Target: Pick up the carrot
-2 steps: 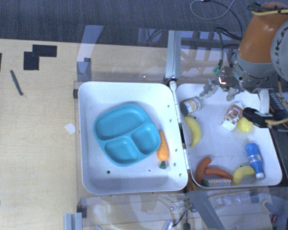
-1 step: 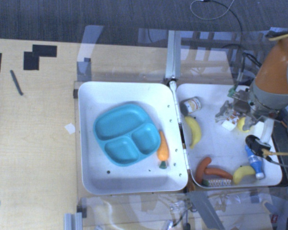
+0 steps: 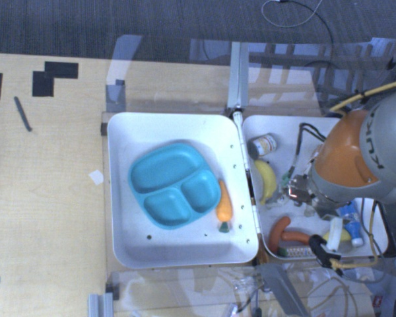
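1. the carrot lies in the left bin, touching or just beside the right edge of the blue tray, with its green stub pointing toward the near wall of the bin.
2. taking the blue tray as the landmark, the carrot runs along its right side, between the tray and the wall that divides the two bins.
3. the arm is well to the right of the tray, over the right bin, so it is well apart from the carrot.
4. the pincer seems to sit low under the orange band, pointing into the right bin; i cannot tell whether it is released or clenched, and nothing can be seen held in it.
5. to the right of the tray, past the dividing wall, lie a banana, a small can, what looks like a red sausage and a small bottle.
6. judged from how things lie, the task is not done: the carrot rests in the bin, unlifted.
7. what is left is nearly all of it: crossing over the wall to the left bin, coming down on the carrot beside the tray, closing on it and lifting.
8. the tray edge so close to the carrot may leave little room for one side of the pincer.
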Robot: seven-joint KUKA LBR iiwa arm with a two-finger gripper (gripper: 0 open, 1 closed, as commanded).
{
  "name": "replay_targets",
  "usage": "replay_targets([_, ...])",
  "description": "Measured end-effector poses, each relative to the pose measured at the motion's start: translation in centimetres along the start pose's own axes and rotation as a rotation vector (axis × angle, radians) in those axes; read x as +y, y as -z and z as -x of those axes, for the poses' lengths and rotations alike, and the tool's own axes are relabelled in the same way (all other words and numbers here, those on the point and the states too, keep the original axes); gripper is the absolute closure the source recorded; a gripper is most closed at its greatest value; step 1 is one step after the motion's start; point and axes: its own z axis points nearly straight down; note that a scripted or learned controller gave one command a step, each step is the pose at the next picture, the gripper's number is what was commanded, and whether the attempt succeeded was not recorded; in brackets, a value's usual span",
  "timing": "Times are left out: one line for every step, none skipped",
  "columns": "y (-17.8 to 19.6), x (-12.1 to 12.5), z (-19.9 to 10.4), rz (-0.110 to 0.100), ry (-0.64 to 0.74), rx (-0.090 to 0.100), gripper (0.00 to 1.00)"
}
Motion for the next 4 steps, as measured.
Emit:
replay_targets([1.2, 0.3, -0.1, 0.007, 0.001, 0.001, 1.0])
replay_targets([0.2, -0.9, 0.1, 0.009, -0.359, 0.003, 1.0])
replay_targets([0.1, 1.7, 0.1, -0.002, -0.409, -0.001, 1.0])
replay_targets([0.2, -0.3, 0.3, 0.011, -0.263, -0.001, 1.0])
